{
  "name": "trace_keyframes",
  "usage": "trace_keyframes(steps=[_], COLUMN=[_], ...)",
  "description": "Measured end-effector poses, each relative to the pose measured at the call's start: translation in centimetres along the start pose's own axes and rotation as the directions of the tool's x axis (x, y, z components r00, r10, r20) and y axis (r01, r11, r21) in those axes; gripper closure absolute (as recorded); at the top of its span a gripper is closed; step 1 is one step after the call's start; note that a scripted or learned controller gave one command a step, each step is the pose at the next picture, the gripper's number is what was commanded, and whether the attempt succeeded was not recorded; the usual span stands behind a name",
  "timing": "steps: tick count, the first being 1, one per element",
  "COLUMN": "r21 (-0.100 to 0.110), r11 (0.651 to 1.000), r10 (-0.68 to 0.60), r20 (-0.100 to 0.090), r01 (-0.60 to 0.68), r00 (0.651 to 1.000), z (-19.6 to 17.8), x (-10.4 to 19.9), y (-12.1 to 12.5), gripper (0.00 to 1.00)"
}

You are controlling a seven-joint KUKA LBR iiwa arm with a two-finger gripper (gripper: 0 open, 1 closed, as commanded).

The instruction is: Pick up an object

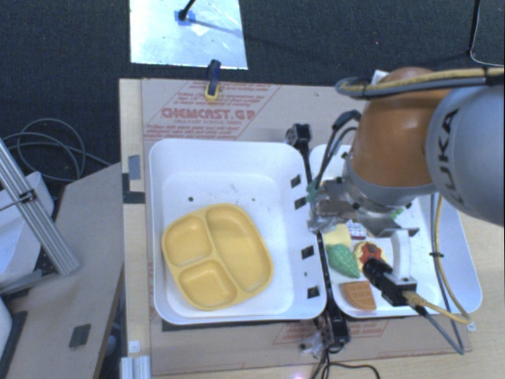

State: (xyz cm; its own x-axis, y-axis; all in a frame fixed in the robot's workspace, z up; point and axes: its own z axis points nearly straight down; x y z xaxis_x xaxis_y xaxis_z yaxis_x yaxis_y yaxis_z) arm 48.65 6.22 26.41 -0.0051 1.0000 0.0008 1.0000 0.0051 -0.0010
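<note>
the gripper [338, 212] hung low over the right bin's [465, 283] near-left corner, whether spread or closed could not be told, with the green toy [342, 259] just below it toward the front edge, beside a waffle-like piece [358, 294].

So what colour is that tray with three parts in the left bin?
The divided tray is pale yellow, seen clearly in the camera view.

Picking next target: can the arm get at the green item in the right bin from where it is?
Probably yes: the green item lies uncovered just below the arm's wrist, though yellow and red pieces crowd it.
</note>
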Motion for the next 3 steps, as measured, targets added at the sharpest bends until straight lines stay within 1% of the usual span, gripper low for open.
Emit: trace_keyframes(steps=[1,2,3], r21=[0.001,-0.001,-0.008], r11=[1.000,1.000,1.000], r10=[-0.003,0.010,0.009], r20=[-0.001,0.001,0.003], r01=[0.003,-0.010,-0.009], r00=[1.000,1.000,1.000], z=[2.4,3.2,-0.5], x=[5.0,-2.6,-7.7], y=[0.0,0.0,2.9], gripper=[1.00,1.00,1.00])
